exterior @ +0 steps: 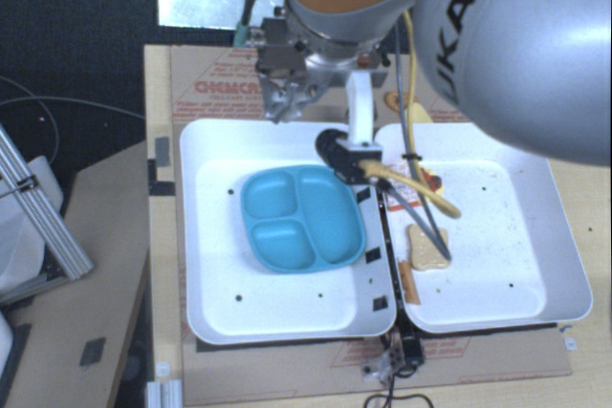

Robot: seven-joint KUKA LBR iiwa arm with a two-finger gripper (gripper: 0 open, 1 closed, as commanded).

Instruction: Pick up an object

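A light blue divided plate (301, 217) lies flat in the middle of the left bin (220, 301). In the right bin (516, 282), near its left wall, lies a tan bread-like slice (427, 248), with a small red and white item (421, 188) just behind it. My gripper (279, 100) hangs over the far rim of the left bin, behind the plate and apart from it. Nothing shows in its grasp.
The big grey and orange arm (459, 5) covers the upper right of the view and hides the far part of the right bin. A thin brown stick (407, 282) lies along the right bin's left wall. Cardboard (210, 86) lies under both bins.
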